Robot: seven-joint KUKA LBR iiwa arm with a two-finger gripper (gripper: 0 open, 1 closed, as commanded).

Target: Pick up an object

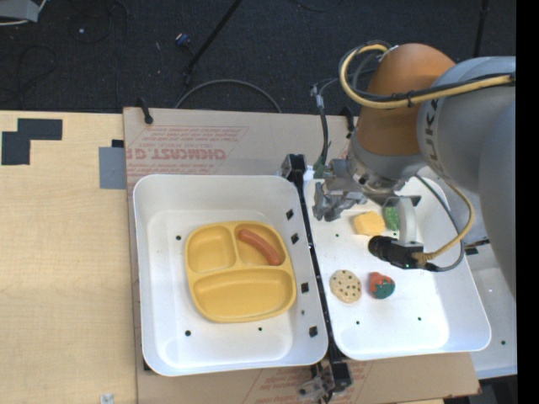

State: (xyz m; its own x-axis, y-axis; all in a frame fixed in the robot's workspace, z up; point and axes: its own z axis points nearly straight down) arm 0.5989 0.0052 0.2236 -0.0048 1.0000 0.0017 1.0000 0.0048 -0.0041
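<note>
Arm-side bin (421, 331) holds cookie (345, 285), red fruit (381, 285), cheese wedge (367, 223) (just beside claw (331, 208)).

Red printed lettering runs upside down on the cardboard (181, 146) behind the left bin (143, 225), too blurred to read for certain.

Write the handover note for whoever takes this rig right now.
Gripper: low over the far left corner of the right bin; no object visibly held.
Right bin: cheese just right of the gripper, green piece beside the cheese, cookie and strawberry nearer the front.
Left bin: yellow tray with a sausage in its upper right compartment.
Done: nothing lifted.
Left: grasp one object and raise it; the cheese looks nearest.
</note>
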